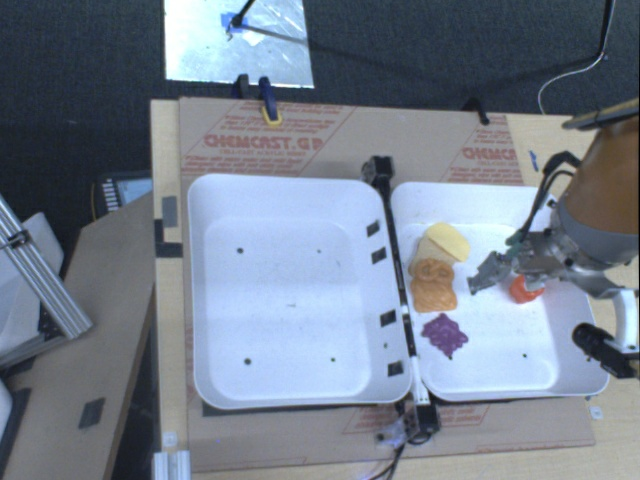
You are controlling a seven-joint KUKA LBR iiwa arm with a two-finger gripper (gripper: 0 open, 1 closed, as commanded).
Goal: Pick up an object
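The right bin (pixel 560 368) holds several small objects. A yellow piece (pixel 447 240) lies near its left wall, with a tan-orange lump (pixel 433 282) just below it and a purple piece (pixel 444 334) further toward the front. A red-orange object (pixel 524 289) lies in the middle of the bin, partly hidden under the wrist. My gripper (pixel 487 273) hangs over the bin, pointing left, between the red-orange object and the tan-orange lump. Nothing shows between it and the bin floor but white.
The left bin (pixel 290 298) sits beside the right one, with black clips (pixel 385 258) along the shared wall. Both bins rest on a cardboard sheet (pixel 330 133). A shiny metal plate (pixel 238 26) lies at the back, and an aluminium frame (pixel 35 278) stands at the left.
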